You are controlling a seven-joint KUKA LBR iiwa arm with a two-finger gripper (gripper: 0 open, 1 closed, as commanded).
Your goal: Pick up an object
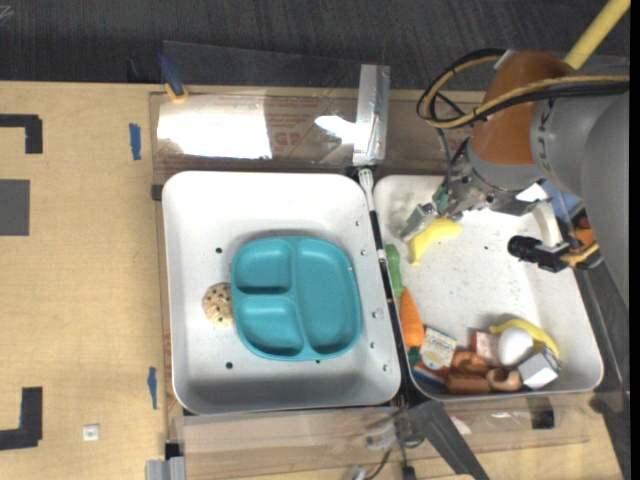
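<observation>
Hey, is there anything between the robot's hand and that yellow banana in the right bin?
Nothing visible stands between them. The hand is right at the banana, by its upper end, in the right bin. The other toys are piled along the bin's near edge, away from it.

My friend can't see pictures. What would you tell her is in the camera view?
A grey robot arm reaches into the right white bin, its gripper just above a yellow banana. Toy food, including an orange carrot, is piled along that bin's near edge. The left white bin holds a teal divided plate with a cookie beside it.
</observation>
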